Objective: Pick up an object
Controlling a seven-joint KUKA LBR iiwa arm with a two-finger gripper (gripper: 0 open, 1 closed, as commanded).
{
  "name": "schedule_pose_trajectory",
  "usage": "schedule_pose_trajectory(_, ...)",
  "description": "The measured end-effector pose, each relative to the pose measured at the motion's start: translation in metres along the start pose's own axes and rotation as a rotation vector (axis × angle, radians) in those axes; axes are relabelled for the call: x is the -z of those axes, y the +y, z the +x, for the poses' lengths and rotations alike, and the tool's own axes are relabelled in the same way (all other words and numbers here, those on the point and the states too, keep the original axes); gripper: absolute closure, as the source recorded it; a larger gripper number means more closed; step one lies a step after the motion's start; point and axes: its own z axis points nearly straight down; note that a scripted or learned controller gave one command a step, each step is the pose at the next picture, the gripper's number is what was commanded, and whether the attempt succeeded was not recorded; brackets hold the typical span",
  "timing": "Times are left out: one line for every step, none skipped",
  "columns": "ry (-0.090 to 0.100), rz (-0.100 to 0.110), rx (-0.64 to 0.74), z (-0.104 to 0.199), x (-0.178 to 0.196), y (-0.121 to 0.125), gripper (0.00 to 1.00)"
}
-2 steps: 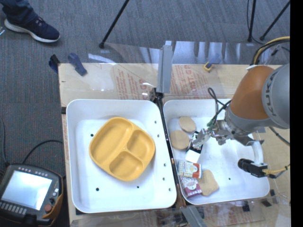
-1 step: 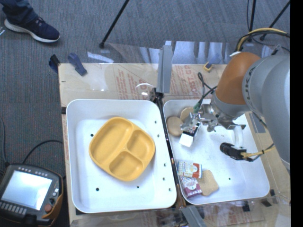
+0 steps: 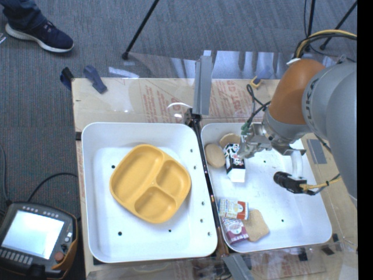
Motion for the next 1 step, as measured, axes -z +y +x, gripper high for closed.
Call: schedule_pose_trajectory(0.000, 0.001, -0.001, -0.0003, -0.0004, -0.0004, 0.00)
